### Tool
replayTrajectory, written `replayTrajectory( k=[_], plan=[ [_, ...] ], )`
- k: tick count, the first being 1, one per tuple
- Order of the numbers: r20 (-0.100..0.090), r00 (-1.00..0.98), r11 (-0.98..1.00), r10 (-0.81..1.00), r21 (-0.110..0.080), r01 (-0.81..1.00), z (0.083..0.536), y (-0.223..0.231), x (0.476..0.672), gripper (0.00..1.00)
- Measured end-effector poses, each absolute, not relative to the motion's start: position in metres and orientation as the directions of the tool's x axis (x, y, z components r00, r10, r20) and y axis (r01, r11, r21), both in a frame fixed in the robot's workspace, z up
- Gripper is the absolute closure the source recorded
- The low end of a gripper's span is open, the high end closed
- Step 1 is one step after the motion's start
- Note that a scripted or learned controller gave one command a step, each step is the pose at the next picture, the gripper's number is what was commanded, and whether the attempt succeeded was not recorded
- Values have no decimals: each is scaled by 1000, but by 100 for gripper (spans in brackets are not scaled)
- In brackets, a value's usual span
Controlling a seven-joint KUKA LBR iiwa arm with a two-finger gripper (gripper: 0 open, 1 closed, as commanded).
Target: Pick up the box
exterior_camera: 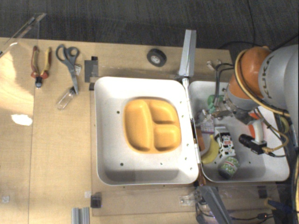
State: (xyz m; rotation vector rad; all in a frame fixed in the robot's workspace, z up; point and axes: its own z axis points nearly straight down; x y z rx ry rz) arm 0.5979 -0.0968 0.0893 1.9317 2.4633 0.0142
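Note:
The box (226,143) is small and white with black and red print. It lies in the right bin (275,171), near the middle, between a banana (211,151) and a black part of the arm. My gripper (216,115) hangs over the upper left part of that bin, just above the box and a little to its left. The grey wrist with its orange band (250,71) covers most of it. Nothing can be made out in its grasp.
A round green-topped can (228,166) lies below the box. Purple (205,123), green (213,101) and orange (252,128) items crowd around the gripper. The left bin (112,167) holds a yellow divided plate (152,124). Scissors (70,62), pliers (39,63) and a tape roll (156,57) lie on the bench.

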Motion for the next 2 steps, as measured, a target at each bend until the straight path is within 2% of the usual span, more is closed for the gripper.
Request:
replayTrajectory(
  k=[1,2],
  plan=[
    [-9,-239,239,971,22,971,102,-98,601,100],
    [-1,-130,130,992,8,991,216,-64,622,100]
  ],
)
